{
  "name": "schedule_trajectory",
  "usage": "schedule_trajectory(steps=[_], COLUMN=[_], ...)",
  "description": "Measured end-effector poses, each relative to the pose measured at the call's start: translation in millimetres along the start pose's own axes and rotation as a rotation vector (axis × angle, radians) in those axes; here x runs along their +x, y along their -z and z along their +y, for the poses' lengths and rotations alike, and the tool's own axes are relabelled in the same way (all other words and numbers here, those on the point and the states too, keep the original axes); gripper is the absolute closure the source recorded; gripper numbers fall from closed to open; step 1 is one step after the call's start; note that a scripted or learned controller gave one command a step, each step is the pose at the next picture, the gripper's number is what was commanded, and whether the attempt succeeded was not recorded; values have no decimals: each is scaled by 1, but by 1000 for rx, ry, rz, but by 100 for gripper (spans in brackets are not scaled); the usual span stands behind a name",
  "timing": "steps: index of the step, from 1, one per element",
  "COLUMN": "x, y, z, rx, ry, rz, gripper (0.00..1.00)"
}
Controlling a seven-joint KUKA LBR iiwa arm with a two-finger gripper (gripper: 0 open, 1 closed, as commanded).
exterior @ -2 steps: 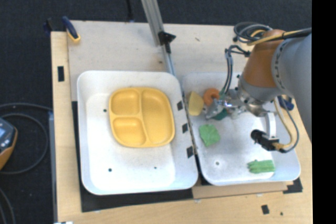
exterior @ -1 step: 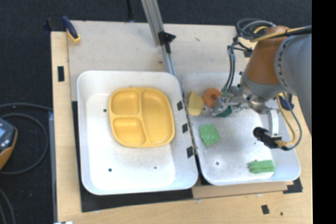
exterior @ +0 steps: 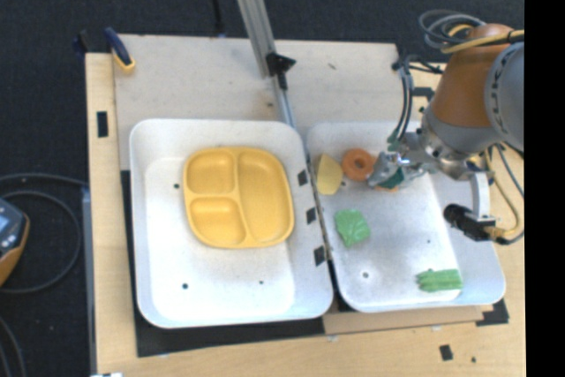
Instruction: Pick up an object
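In the right bin (exterior: 402,278) lie an orange ring-shaped piece (exterior: 357,164), a pale yellow piece (exterior: 328,175), a green leafy piece (exterior: 352,227) and a flat green piece (exterior: 439,280). My gripper (exterior: 388,173) hangs low over the bin's far part, just right of the orange ring, with something teal showing at its tip. The grey arm with the orange band (exterior: 468,88) reaches in from the right.
The left bin (exterior: 159,278) bears a yellow divided plate (exterior: 238,196). A metal post (exterior: 252,0) rises from the bench behind the bins. Cables loop beside the arm at the right (exterior: 485,221).
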State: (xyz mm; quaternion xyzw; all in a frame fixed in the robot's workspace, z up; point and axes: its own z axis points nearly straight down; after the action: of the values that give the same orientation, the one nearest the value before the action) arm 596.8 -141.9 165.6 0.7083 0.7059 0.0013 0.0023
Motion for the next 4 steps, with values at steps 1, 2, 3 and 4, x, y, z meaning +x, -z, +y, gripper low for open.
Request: schedule_trajectory(steps=[1,2,3,4], x=[5,3,48,111], y=[55,69,67,72], z=[-6,-5,-16,-13], rx=[-2,2,5,3], ry=[6,6,9,12], rz=[0,1,2,3], gripper=[100,100,100,100])
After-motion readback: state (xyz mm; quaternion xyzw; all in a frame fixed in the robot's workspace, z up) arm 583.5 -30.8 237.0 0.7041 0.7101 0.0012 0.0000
